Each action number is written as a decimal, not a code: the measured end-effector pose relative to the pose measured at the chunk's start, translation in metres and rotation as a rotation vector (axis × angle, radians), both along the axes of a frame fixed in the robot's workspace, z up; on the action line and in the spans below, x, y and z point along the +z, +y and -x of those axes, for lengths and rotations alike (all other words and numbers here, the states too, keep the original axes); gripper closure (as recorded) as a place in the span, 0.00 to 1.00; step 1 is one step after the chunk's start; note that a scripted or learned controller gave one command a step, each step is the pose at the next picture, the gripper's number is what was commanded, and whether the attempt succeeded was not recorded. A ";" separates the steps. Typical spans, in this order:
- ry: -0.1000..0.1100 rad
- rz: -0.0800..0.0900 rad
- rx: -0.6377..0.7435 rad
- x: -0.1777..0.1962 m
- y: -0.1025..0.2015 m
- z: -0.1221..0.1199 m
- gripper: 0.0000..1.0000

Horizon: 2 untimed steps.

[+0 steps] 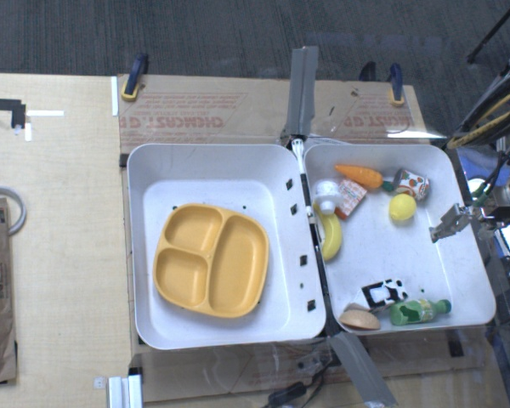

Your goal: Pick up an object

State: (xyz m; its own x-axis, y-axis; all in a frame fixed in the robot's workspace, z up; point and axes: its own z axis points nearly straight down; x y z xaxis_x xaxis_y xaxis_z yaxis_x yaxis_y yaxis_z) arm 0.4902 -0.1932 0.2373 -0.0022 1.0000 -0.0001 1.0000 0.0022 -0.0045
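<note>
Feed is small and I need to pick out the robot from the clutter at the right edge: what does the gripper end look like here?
The gripper is a small grey metal piece, angular and pale against the white right bin. Behind it, at the edge of the view, sit dark hardware and thin cables, some black, one yellowish. The picture is too small for any markings to be made out.

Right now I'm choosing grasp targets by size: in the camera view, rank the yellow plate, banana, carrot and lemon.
1. Yellow plate, by far the largest.
2. Banana and carrot, too alike to rank.
3. Lemon, the smallest.
</note>
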 end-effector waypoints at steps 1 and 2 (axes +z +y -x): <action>0.003 0.001 0.000 0.007 -0.001 -0.001 1.00; -0.001 0.001 0.176 0.137 -0.006 -0.013 1.00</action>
